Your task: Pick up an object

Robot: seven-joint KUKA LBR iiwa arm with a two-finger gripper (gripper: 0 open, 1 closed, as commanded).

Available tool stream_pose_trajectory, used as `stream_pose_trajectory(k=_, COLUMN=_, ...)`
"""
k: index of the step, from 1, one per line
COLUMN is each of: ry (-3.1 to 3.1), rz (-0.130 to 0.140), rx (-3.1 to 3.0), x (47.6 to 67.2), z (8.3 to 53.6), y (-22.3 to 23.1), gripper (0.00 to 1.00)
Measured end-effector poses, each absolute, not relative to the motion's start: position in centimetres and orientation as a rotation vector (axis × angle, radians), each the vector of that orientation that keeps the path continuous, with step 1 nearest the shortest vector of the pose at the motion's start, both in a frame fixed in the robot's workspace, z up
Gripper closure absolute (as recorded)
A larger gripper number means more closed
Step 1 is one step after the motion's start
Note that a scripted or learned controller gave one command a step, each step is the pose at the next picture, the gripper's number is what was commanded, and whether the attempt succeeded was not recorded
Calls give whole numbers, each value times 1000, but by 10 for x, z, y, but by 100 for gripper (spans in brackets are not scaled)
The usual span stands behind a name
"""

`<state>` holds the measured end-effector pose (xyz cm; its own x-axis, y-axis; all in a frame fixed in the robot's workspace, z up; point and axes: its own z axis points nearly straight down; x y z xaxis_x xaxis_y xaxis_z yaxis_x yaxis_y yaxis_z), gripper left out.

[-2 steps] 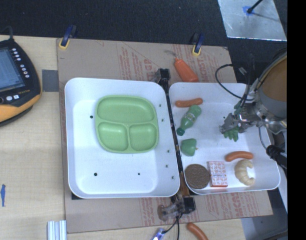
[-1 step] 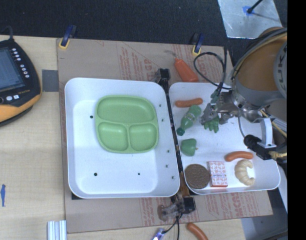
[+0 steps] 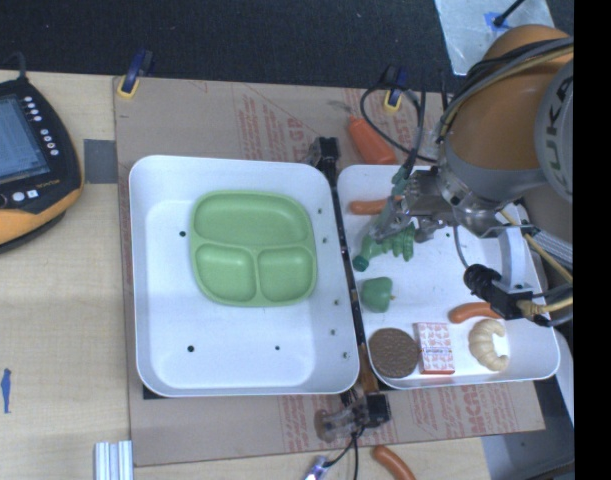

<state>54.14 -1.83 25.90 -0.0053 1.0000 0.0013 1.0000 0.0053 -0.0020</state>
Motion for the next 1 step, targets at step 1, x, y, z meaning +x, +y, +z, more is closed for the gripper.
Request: stream_pose_trajectory(k=1, ry=-2225, rz=7, rx=-2212, x=552, z=244, y=9, gripper=100)
